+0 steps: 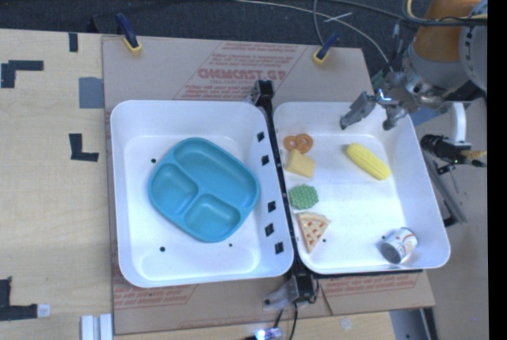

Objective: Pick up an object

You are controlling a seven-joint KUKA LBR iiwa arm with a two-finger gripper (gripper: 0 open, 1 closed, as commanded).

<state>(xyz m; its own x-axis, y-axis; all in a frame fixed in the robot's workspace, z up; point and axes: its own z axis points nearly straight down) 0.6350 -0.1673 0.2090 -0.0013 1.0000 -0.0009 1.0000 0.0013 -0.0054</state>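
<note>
Hanging spread wide and holding nothing: claw [371,115], just above the far corner of the right bin [432,208]. Probably lining up for a grab. Just below the claw, toy corn [368,162] (closest pick). Further left of the corn, cheese [300,165] and pretzel [299,143].

Even, diffuse overhead lighting — bright on the two white bins [348,255], whose floors approach overexposure, dim on the dark surface beyond the bench. Shadows are soft and short. The frame is slightly soft and grainy — the gripper [371,113] shows mild blur.
</note>
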